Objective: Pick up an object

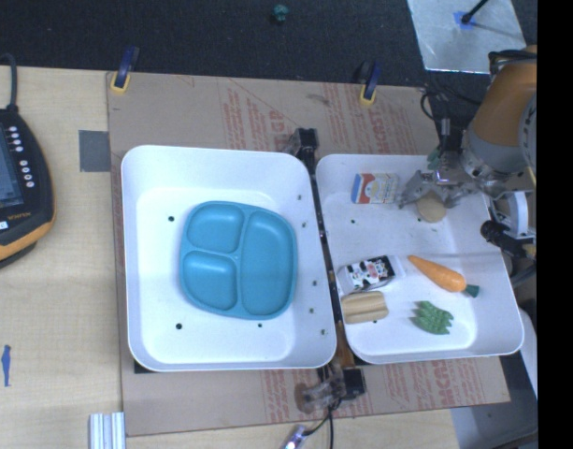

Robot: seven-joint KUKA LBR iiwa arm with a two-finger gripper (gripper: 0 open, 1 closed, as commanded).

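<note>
Surface of pale wood, carrying a brown board with two shallow white bins side by side. Left bin: one blue divided plate with three compartments, lying flat near the bin's centre. Right bin: six items. At 11 o'clock of that bin, a small carton with red, white and blue print, lying flat. At 1 o'clock, a small round tan object, directly below my fingers. My fingers are spread apart, metal tips splayed to either side just above the tan object; nothing sits between them, and I cannot tell whether a tip touches it. Near the bin's centre, toward 3 o'clock, an orange carrot with a green end, lying at a slant. At 8 o'clock, a black-and-white patterned packet, near the divider between bins. Just below it, a tan wooden block, the two nearly touching. At 5 o'clock, a green leafy piece, apart from the block and below the carrot. My arm, grey with an orange band, enters at 2 o'clock of the view. At 9 o'clock of the view, a black and orange handheld controller rests on the surface, well apart from the bins. Two blue clamps hold the board's far edge.
</note>
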